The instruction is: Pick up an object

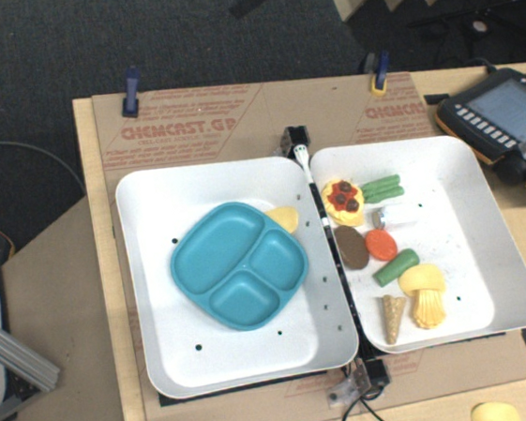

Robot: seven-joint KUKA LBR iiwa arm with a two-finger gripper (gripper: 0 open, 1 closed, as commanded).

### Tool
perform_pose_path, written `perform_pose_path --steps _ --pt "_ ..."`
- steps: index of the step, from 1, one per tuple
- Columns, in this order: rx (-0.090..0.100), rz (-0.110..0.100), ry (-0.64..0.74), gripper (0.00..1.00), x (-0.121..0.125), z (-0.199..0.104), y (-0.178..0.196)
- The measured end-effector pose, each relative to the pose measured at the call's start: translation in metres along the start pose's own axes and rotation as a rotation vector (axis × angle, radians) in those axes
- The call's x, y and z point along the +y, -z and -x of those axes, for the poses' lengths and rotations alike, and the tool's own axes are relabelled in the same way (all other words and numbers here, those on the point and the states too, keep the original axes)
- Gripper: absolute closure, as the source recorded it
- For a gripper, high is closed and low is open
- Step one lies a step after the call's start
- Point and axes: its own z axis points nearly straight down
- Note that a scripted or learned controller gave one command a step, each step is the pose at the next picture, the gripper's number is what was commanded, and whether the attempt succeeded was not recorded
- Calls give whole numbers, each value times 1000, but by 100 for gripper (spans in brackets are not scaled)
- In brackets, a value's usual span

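Left bin [167, 357]: blue plate [239, 264], yellow piece [283, 219] at its two o'clock.
Right bin [496, 263]: toy food clustered.
Gripper: state cannot tell.
Advice: choose the outlying green bean [380, 188], twelve o'clock.

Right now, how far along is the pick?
Nothing looks picked yet. The toy food still lies clustered in the right bin: pizza slice, green bean, red tomato, brown piece, cone. The blue divided plate sits in the left bin. Nothing is in hand; the whole grasp is left.
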Motion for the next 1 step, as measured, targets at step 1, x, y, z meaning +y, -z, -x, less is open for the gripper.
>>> perform_pose_path --steps 1 --pt "3 -19 -10 100 -3 37 -65"
